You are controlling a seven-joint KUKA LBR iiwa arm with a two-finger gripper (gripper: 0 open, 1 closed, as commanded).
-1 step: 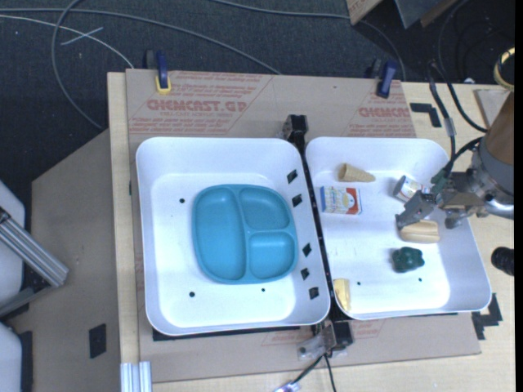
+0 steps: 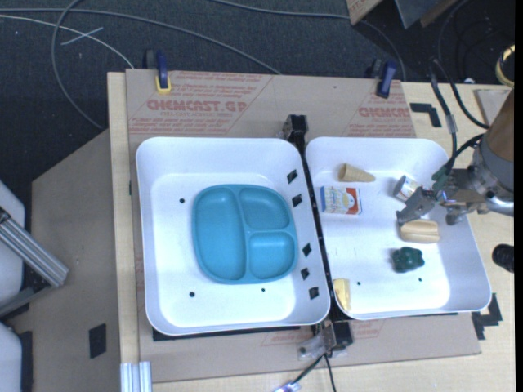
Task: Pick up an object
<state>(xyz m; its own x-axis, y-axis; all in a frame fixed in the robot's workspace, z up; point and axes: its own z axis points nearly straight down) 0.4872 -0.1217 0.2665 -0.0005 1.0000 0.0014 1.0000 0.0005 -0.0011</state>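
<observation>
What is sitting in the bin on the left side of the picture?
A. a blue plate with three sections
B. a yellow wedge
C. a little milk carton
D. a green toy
A: the blue divided plate lies alone in the left bin, while the small things lie in the right bin.

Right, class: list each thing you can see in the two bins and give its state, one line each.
Blue divided plate: flat in left bin, nothing on it.
Small carton: lying flat.
Wedge: on its side.
Beige block: lying by the gripper.
Green lump: resting apart.
Yellow piece: against right bin wall.
</observation>
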